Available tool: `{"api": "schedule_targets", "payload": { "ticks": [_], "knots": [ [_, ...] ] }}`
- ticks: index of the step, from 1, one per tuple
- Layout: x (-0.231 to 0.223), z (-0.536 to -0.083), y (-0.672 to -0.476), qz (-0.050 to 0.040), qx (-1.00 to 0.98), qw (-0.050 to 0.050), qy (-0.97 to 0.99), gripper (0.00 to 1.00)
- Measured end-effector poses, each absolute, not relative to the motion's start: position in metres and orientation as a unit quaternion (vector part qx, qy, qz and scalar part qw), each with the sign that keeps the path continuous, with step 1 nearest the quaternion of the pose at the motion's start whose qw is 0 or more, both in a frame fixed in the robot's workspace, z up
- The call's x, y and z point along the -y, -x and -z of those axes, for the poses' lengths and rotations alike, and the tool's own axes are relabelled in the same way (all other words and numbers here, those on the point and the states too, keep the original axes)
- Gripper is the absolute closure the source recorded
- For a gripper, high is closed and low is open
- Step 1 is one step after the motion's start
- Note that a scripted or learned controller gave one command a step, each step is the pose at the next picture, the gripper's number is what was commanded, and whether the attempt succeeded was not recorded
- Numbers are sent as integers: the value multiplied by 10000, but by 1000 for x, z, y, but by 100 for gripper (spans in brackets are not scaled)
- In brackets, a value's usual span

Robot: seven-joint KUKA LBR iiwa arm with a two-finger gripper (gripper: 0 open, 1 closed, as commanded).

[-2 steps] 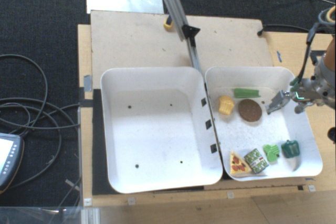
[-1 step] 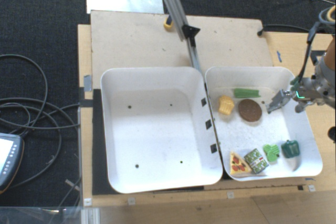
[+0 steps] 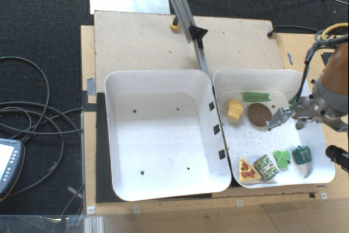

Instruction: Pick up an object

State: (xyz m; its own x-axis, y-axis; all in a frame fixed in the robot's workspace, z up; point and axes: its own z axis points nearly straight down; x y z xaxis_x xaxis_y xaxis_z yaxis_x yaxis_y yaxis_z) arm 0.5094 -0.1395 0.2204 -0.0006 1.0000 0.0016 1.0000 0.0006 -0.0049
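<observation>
Camera view looks down on the counter (image 3: 142,41) with two white bins side by side; the left bin (image 3: 120,90) has nothing in it to grasp, and the right bin (image 3: 229,82) holds every candidate object. Along its far side lie a green stick (image 3: 256,96), a yellow corn piece (image 3: 235,109) and a brown disc (image 3: 259,114). Near the front rim sit a pizza slice (image 3: 248,171), a green box (image 3: 266,167), a light green toy (image 3: 282,158) and a dark green pepper (image 3: 301,155).

Reaching in from the right, the pincer (image 3: 278,118) hangs over the right bin just beside the brown disc, at its right edge. Whether its fingers are apart or together I cannot tell at this size; nothing is visibly held.

My reading is that this is the approach step, with no grasp made yet. The brown disc looks like the nearest target. The next move calls for centring over it and descending; a flat, low disc offers little edge, so a slip seems likely.
</observation>
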Motion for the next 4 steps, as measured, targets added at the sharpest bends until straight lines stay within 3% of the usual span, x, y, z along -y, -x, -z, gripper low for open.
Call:
{"api": "schedule_targets", "payload": {
  "ticks": [2,3,4],
  "knots": [
    [139,-117,-517,-11,7073,21,7069,0],
    [140,-131,-519,9,7072,-12,7070,100],
    [134,-193,-523,22,7091,-33,7051,100]
  ]
}}
